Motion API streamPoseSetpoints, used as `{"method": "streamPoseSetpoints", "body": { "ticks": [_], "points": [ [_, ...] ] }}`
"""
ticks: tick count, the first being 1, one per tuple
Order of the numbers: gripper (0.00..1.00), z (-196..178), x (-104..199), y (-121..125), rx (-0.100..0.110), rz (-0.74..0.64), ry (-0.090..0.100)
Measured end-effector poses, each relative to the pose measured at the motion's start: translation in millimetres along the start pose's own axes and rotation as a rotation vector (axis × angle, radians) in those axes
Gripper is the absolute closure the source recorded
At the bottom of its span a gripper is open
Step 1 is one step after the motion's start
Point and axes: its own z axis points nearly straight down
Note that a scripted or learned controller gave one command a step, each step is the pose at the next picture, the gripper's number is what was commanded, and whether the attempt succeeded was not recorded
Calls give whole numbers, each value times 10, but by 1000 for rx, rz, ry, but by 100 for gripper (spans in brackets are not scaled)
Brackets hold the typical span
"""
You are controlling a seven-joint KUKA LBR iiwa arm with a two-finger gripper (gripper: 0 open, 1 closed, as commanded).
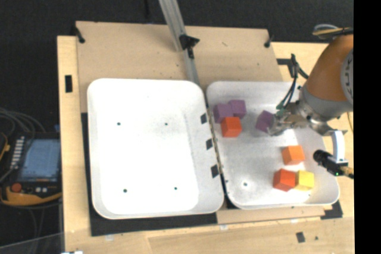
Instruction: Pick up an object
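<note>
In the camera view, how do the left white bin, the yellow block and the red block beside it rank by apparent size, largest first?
1. Left white bin, by far the largest.
2. Red block.
3. Yellow block, slightly smaller-looking, though the two touch and the difference is small, so this order is unsure.

Two shallow white bins sat side by side, a left bin [149, 146] and a right bin [256, 187]. Seven blocks lay in the right one: three purple blocks [224, 111] [238, 107] [265, 121], three orange blocks [231, 127] [293, 154] [285, 179], and one yellow block [306, 179] at the near right.
</note>
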Motion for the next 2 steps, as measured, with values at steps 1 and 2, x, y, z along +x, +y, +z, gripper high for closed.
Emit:
{"method": "streamPoseSetpoints", "body": {
  "ticks": [1, 2],
  "points": [
    [100, -647, -1, 22, 16, -8, 8],
    [100, -1095, -23, 96, 18, -9, 9]
  ]
}}
